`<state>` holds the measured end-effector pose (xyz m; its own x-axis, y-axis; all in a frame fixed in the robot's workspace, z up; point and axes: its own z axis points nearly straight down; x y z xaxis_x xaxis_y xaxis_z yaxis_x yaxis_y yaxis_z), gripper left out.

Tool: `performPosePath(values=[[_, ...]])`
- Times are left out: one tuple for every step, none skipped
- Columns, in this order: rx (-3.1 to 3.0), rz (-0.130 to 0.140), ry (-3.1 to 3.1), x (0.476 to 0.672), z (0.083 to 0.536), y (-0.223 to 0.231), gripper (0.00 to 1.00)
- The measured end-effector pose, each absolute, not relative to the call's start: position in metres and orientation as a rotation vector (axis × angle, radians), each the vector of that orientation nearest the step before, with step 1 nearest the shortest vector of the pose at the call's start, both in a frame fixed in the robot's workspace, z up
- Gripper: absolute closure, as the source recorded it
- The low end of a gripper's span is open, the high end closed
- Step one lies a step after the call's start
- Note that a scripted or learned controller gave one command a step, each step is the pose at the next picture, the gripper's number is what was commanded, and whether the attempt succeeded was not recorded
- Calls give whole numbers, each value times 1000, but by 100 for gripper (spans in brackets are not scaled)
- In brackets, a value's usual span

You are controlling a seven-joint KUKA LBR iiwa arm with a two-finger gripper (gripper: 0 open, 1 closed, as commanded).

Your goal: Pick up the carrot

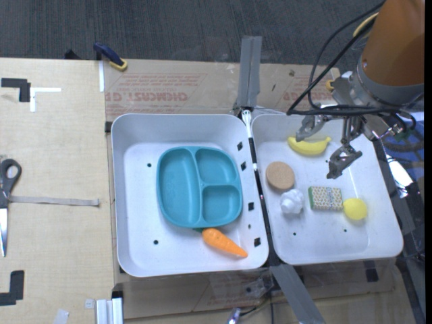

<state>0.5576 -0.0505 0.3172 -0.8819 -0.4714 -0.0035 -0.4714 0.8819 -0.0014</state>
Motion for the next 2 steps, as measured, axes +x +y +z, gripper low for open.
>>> performPosePath(values=[[-1411, 0, 2803, 520, 273, -97, 0], [-1278, -1, 2862, 537, 312, 18, 0]])
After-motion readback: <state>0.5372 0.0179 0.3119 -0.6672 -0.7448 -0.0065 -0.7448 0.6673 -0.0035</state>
